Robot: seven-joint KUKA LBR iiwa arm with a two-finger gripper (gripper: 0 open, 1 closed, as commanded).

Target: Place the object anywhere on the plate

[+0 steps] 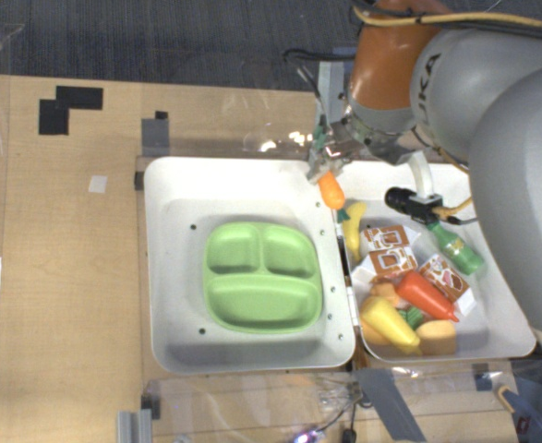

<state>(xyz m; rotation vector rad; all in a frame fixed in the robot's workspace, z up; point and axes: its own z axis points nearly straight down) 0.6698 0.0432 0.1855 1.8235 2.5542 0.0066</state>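
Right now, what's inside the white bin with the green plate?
Just the green plate, lying flat in the left bin. Its three sections hold nothing. Whatever's under the plate is covered.

You get even, bright overhead light, glare spots on the clear sheet (280,141) behind the bins, soft shadows, slightly soft focus.

Grey arm (492,81) reaching in from right | gripper (326,160) above divide between bins, small orange carrot-like object (331,190) pinched at fingertips | green divided plate (261,275) in left bin (169,340) | toy foods heaped in right bin (511,330)
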